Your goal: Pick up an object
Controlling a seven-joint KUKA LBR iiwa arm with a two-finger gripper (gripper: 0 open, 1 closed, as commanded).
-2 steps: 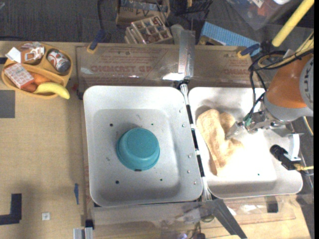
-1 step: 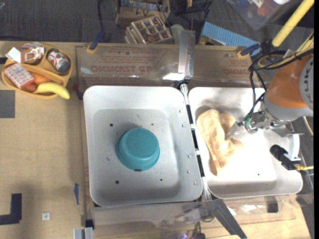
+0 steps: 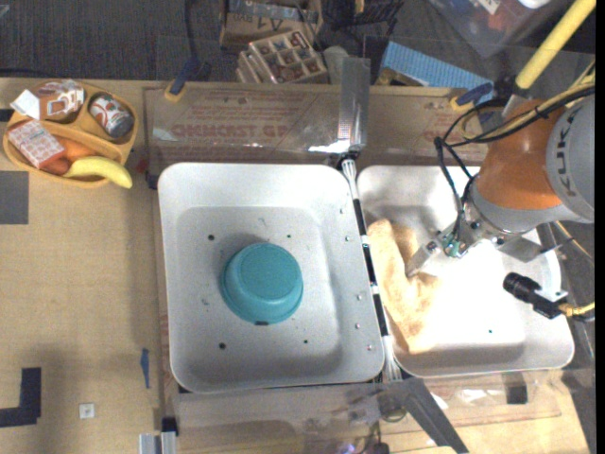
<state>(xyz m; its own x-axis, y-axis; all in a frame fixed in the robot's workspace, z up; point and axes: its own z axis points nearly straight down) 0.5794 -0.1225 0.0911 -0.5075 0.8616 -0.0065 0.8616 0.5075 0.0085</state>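
A pale tan cloth (image 3: 402, 287) is seen crumpled along the left side of the right bin (image 3: 492, 334), its upper fold close to the bin's dividing wall. The gripper (image 3: 423, 260) is lowered at the cloth's upper right edge, and it appears to touch or press into the fabric there. Whether the tool is apart or together cannot be told, since the tip is small and blurred against the cloth, and no fabric can be made out between it.

The step in hand is judged to be the grasp itself. It would be done well if a raised fold were taken rather than a flat patch, with the tip sunk far enough that the fabric is caught, and if the lift were made straight up and slowly, so that the cloth is not dragged against the bin wall.

In the left bin (image 3: 189, 197), well apart, a teal bowl (image 3: 264, 282) is set upside down near the middle.
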